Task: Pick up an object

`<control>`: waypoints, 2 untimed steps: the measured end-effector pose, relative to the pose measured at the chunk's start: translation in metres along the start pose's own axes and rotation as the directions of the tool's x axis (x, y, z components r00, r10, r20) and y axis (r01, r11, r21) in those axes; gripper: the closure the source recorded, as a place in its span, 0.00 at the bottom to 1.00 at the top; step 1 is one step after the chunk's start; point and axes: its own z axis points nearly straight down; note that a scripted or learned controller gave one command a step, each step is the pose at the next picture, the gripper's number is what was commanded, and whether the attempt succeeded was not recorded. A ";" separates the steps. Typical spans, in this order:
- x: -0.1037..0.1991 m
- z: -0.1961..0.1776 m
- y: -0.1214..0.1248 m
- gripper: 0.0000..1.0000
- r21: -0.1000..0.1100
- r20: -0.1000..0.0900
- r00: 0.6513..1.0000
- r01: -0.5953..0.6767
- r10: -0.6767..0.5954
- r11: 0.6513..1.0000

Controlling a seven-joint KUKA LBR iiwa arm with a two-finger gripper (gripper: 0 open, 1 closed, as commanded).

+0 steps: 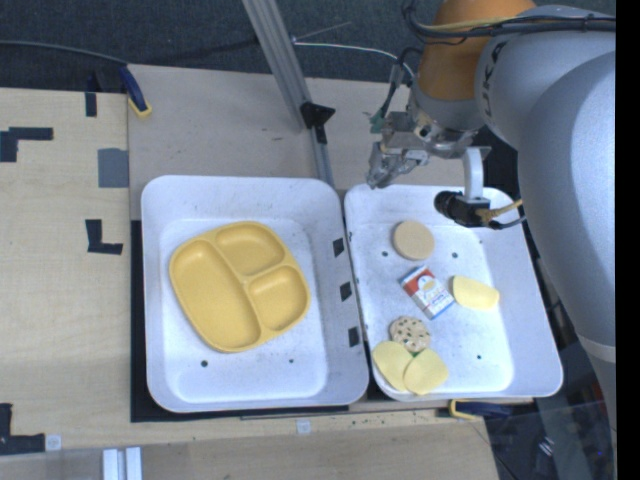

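Gripper [383,173] hovers over right bin's [520,368] far-left corner; its grip state can't be told. Cookie [413,239], carton [427,292] lie below it.

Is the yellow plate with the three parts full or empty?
Empty. The yellow plate lies flat in the left bin, and all three of its compartments show bare yellow, with no food in them.
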 end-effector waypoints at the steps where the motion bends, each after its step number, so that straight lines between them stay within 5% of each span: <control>1: -0.003 0.021 0.003 1.00 0.000 -0.002 1.000 -0.004 0.004 1.000; 2: -0.055 0.020 -0.030 1.00 0.000 -0.001 1.000 -0.010 0.010 1.000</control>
